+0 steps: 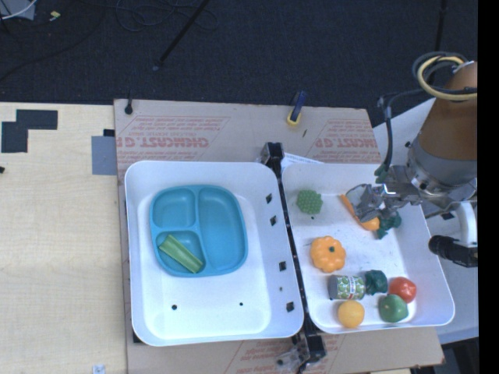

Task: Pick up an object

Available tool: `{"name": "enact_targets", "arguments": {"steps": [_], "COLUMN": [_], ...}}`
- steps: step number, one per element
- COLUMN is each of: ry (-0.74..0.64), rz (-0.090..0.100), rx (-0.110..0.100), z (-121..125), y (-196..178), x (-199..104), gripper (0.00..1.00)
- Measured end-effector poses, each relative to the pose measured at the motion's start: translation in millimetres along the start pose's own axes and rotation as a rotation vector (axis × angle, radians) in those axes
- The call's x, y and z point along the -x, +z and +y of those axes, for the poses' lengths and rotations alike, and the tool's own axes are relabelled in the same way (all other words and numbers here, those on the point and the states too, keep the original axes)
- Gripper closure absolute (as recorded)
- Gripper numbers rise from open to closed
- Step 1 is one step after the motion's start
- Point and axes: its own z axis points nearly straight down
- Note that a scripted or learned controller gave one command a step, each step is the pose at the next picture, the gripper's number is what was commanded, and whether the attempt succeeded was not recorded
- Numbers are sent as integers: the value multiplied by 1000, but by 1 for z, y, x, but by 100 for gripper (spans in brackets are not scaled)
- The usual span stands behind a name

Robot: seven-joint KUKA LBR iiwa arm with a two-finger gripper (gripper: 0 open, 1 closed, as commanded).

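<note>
Looking at the right bin (437, 302), you see the gripper (373, 206) low at its two o'clock, over an orange carrot-like piece (357, 213); you cannot tell whether the fingers clamp it. Around six o'clock lie a pumpkin (327, 253), bottle (348, 287), lemon (351, 313) and tomato (402, 288). The left bin (156, 310) holds a blue plate (222, 232) with a green pod (180, 252).

We take this for a robotics lab: two shallow white plastic bins (148, 232) sit side by side on a flat brown cardboard sheet (195, 135) over a pale wooden bench (54, 248), loose black cables (148, 6) trail across dark carpet beyond, and the grey and orange robot arm (448, 131) reaches in from the right
</note>
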Motion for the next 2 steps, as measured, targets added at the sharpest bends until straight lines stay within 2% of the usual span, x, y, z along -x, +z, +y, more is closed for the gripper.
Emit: {"name": "enact_targets", "arguments": {"steps": [1,2], "ry": [0,-2], "rz": [0,1], "rx": [-1,-1], "z": [7,3], "y": [11,10], "x": [-53,-109], "gripper": [100,100]}}
